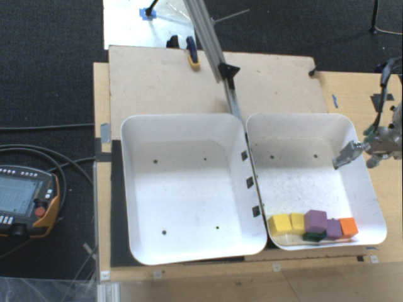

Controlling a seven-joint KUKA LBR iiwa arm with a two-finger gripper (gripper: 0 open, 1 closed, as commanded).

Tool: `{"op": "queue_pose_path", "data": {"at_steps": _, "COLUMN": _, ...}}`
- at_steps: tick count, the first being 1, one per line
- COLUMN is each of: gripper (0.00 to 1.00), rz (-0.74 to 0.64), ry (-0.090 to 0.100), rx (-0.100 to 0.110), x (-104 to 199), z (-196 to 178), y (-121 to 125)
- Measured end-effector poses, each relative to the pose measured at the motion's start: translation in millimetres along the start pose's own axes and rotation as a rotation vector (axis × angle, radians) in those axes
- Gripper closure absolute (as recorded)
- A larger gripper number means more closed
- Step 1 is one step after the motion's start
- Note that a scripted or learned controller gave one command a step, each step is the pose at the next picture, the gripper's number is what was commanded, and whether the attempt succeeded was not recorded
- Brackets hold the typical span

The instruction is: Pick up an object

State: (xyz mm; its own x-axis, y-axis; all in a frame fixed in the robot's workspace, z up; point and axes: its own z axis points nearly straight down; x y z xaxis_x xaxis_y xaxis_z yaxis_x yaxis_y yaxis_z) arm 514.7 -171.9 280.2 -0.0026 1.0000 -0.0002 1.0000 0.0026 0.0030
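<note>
Along the right bin's [360,168] near wall, blocks [313,224] line up left-to-right; the tool [352,151], seemingly empty, grip unclear.

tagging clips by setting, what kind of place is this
Probably a robotics lab or test cell: two white bins on a plywood bench, a control handset on dark carpet, small coloured blocks for picking.

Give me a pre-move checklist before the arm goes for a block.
1. Blocks present in the right bin: ok, yellow blocks, purple blocks, an orange block and a green block.
2. Blocks spaced for a clean grasp: not ok, clustered against the near wall.
3. End effector above a block: not ok, it sits at the bin's right rim.
4. End effector carrying nothing: cannot tell.
5. Path to blocks clear: ok.
</note>
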Motion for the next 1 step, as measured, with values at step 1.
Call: {"op": "queue_pose_path", "data": {"at_steps": 1, "gripper": 0.00, "rz": -0.005, "ry": 0.002, "rx": 0.007, "x": 51.7, "z": 176.5, "y": 27.9}}
